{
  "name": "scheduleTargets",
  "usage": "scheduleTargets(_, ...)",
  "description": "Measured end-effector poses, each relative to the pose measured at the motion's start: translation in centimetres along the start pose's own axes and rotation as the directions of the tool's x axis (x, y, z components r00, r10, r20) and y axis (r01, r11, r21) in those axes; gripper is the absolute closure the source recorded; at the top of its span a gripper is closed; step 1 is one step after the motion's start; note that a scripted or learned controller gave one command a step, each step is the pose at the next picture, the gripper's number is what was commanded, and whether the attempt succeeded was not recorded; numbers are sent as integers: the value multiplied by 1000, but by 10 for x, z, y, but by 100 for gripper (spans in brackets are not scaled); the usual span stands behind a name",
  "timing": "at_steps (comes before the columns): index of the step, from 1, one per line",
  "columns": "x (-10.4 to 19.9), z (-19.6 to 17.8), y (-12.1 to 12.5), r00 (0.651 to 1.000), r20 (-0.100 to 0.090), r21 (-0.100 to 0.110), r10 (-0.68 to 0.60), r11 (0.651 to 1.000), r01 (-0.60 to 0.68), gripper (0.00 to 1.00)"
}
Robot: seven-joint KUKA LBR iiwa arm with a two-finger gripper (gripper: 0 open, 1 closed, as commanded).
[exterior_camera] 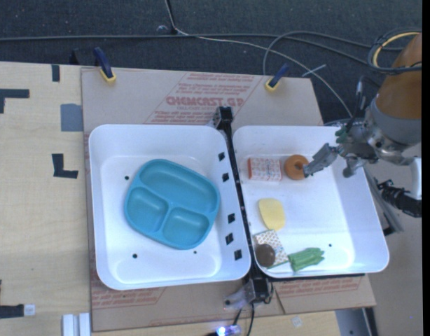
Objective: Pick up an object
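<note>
1. The bench (33,187) is filling the frame, and a cardboard sheet (201,96) with red print is lying on it under both bins.
2. The left bin (103,145) is sitting in the centre-left of the frame. It is holding one thing, a blue divided plate (171,203) with three compartments, and the plate is lying flat and a little rotated.
3. The right bin (355,229) is sitting just beside it, touching along the black divider in the middle of the frame. It is holding five small things.
4. The arm (400,103) is entering from the upper right of the frame, with its orange part near the right edge.
5. The gripper (314,165) is reaching to the lower left, over the upper part of the right bin. One grey finger is ending right beside the donut; I cannot tell how far the fingers are open, or if they are gripping anything.
6. A red and white packet (264,169) is lying in the upper left of the right bin, with its long axis running left to right.
7. A green pepper (306,259) is lying near the lower edge, with its long axis pointing left to right and slightly up.
8. A yellow piece (272,213) is lying in the middle, with its long axis running top to bottom.
9. A brown round thing on a patterned wrapper (265,252) is lying at the lower left corner.
10. The donut (295,166), brown and round, is lying just right of the packet; being a ring, it is showing no long axis.
</note>
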State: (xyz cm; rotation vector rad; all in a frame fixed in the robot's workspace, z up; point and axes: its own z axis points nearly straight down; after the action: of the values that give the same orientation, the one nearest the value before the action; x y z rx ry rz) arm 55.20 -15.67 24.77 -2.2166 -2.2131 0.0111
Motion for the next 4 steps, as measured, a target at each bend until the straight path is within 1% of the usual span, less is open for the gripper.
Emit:
scheduleTargets(1,0,-5,2,1000,2,-10,-3,1000,3,0)
scheduleTargets(2,-6,47,9,1000,2,-5,-2,1000,2,0)
scheduleTargets(3,-4,105,17,1000,1,-4,-3,1000,3,0)
scheduleTargets(4,-3,159,17,1000,2,-7,-3,1000,3,0)
